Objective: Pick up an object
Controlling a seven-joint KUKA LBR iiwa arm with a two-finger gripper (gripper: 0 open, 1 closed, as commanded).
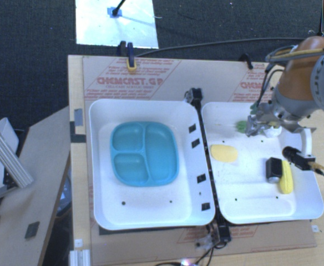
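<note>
Nearest the camera, low in my right bin (295, 209), a yellow banana-shaped piece (285, 177) lies touching a small black block (273, 169) on its left. Left of the block and a little farther back rests a flat pale-yellow piece (224, 153). My gripper (253, 127) is down at the far end of this bin, its tip against a small green object (241, 126); how it stands I cannot tell. Left of the divider, the other bin (104, 204) holds a blue sectioned plate (145, 153).
</note>
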